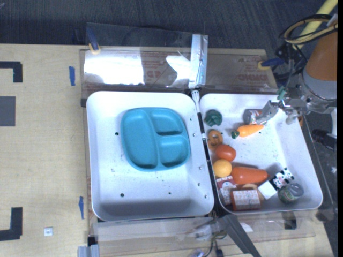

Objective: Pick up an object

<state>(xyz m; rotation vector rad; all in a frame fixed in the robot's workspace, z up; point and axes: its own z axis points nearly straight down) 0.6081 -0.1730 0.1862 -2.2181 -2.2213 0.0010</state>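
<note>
Carrot [250, 130], small and orange with a green tip at its left end, is being seen lying just below and left of the jaws [256, 114] in the upper part of the right bin [308, 159]. Whether the jaws are standing apart or together cannot be told. A blue divided tray [155, 137] is being carried in the left bin [102, 159].

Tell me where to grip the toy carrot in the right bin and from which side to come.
Grip the carrot across its orange body near the middle, coming straight down from above. It lies flat and roughly crosswise on bare bin floor, green top toward the left, with open space on both long sides. The gripper is already just above it.
</note>
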